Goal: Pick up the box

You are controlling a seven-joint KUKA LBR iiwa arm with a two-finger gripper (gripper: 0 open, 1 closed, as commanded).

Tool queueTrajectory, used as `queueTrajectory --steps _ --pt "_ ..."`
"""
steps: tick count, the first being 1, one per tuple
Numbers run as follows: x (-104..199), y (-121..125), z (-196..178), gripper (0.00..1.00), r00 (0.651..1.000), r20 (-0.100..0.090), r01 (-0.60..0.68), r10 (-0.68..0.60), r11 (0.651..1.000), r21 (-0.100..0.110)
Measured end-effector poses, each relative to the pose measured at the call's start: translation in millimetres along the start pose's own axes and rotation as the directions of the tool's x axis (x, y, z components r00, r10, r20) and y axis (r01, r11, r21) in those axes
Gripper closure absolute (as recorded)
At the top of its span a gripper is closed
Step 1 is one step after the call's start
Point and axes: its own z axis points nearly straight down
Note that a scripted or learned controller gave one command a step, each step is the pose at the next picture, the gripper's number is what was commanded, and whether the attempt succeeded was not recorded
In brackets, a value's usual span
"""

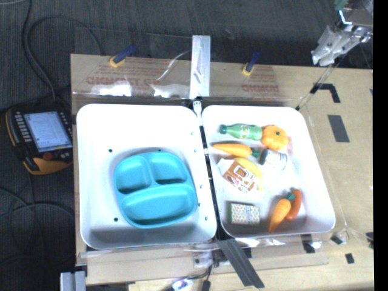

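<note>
A small flat box (244, 213) with a speckled green and tan face lies near the front of the right bin (315, 162). Just behind it sits an orange and white carton (240, 176), tilted, with a yellow banana-like piece along its far side. My gripper (331, 46) hangs high at the upper right, outside the bins and beyond the right bin's far corner, well away from the box. Nothing shows in its grasp.
The right bin also holds a green bottle (240, 130), a small orange pumpkin (275, 137), a carrot (231, 150), and two more carrots (285, 209) at the front right. The left bin (97, 138) holds a blue divided plate (156, 187). A teach pendant (40, 135) lies far left.
</note>
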Motion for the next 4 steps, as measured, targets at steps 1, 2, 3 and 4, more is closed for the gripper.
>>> queueTrajectory --steps 1,2,3,4 --pt "-24.6 18.7 17.8 1.0 0.985 0.001 0.175 -0.175 0.985 -0.003" --pt "-23.8 19.5 8.3 1.0 0.984 0.003 0.176 -0.176 0.984 -0.003" --pt "-23.0 20.2 -1.0 1.0 0.984 0.004 0.177 -0.177 0.984 -0.004" --pt "-22.3 21.0 -10.1 1.0 0.984 0.005 0.178 -0.178 0.984 -0.005"
